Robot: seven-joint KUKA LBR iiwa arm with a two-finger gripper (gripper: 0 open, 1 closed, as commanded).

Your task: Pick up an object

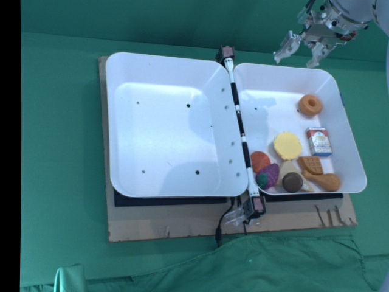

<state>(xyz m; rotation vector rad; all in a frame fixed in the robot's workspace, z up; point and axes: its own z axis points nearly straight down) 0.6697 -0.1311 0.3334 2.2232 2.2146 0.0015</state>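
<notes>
Gripper [302, 52] hovers above far edge of right bin [349, 140], fingers spread apart, nothing between them. Donut [310, 105] sits below, near box [318, 142].

Toy foods [298, 157] lie in the right bin [267, 90], beside the left bin [164, 84]

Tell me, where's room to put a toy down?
The left bin has bare floor. In the right bin, the part beside the divider, left of the donut, is free. Its near end is crowded around the cookie.
</notes>
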